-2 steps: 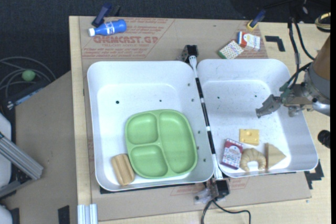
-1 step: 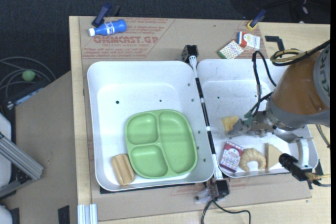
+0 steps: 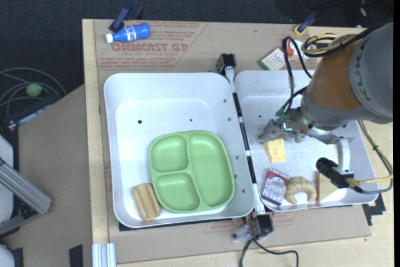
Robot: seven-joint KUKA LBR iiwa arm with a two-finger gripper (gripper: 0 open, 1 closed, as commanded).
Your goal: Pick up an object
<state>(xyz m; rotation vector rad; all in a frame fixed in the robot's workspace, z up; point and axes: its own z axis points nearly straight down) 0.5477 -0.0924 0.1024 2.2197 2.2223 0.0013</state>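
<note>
Camera view looks down on 2 white bins side by side. Biggest is the grey and orange arm [image 3: 340, 81], reaching in from the right over the right bin [image 3: 262, 87]. Next biggest is the left bin [image 3: 125, 97], which holds a green tray [image 3: 190, 170] with 3 parts and a tan bread stick [image 3: 145, 201] just beside it.

The picking job looks not done yet. Nothing sits between the pincer's tips. The pincer [image 3: 279, 129] is low in the right bin, and I cannot tell if it is open or closed.

A small yellow cheese block [image 3: 275, 150] lies just below the pincer, very near. Farther toward the front edge lie a red and white packet [image 3: 274, 187] and a croissant [image 3: 300, 189], touching each other.
</note>
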